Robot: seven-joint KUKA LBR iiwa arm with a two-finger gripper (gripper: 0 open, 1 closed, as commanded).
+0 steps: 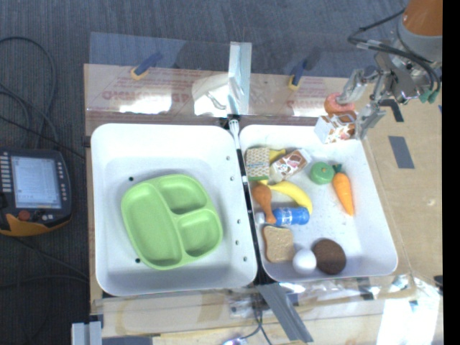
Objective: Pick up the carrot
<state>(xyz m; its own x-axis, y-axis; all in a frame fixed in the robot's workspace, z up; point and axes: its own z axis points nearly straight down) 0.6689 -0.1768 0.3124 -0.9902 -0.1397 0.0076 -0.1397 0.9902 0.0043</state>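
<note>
The carrot (343, 192) is orange with a small green top and lies lengthwise near the right wall of the right bin (374, 214). My gripper (364, 99) hangs over that bin's far right corner, well behind the carrot. Its two fingers (353, 87) stand apart, open, with nothing between them. Just left of the fingers, a small white and brown carton (336, 127) with an orange piece (333, 106) at its top rests at the bin's rim.
Beside the carrot lie a green round fruit (321, 172), a banana (293, 192), a drumstick (262, 199), a blue bottle (291, 215), bread (278, 244), an egg (305, 260), a brown ball (330, 256) and two packets (256, 162). The left bin holds a green divided plate (171, 220).
</note>
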